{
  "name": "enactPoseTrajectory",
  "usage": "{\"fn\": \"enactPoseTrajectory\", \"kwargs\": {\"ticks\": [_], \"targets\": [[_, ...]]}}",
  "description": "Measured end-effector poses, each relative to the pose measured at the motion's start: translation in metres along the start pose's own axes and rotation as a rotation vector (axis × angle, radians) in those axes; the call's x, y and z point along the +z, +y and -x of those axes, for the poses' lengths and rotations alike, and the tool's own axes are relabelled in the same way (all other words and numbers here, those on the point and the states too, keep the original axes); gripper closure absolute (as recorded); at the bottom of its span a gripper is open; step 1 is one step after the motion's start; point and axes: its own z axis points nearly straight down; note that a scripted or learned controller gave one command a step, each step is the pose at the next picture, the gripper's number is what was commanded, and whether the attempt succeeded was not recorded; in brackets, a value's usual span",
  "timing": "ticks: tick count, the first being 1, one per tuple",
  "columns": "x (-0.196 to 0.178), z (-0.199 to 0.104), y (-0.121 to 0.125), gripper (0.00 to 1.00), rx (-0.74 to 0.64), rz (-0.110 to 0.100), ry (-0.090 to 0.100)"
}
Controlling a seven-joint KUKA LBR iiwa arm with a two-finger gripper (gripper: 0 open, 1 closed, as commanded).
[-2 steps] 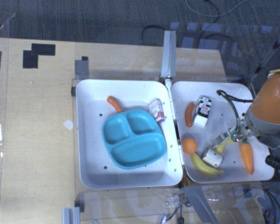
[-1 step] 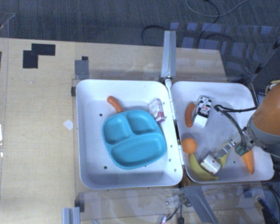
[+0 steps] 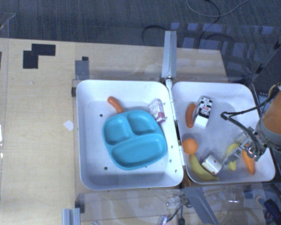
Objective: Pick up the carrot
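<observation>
One carrot [image 3: 248, 162] was seen beside the pincer [image 3: 251, 149] in the right of two bins [image 3: 234, 90]; pincer state couldn't be told.

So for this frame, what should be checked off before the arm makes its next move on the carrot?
1. Target visible: ok. The carrot lies in the right bin, near its front right corner.
2. Gripper near target: ok. The gripper sits right beside the carrot.
3. Carrot gripped: cannot tell.
4. Room around the target: not ok. A yellow fruit lies close by the gripper and might get nudged.
5. Right target: cannot tell. Another long orange item lies in the left bin by the blue plate.
</observation>
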Motion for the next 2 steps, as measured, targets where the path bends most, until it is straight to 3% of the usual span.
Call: {"fn": "enactPoseTrajectory", "kwargs": {"ticks": [1, 2], "targets": [[-0.0118, 0.0023, 0.0024, 1.0, 0.002, 0.005, -0.007], [-0.0117, 0.0022, 0.0023, 0.0, 0.001, 0.004, -0.006]]}}
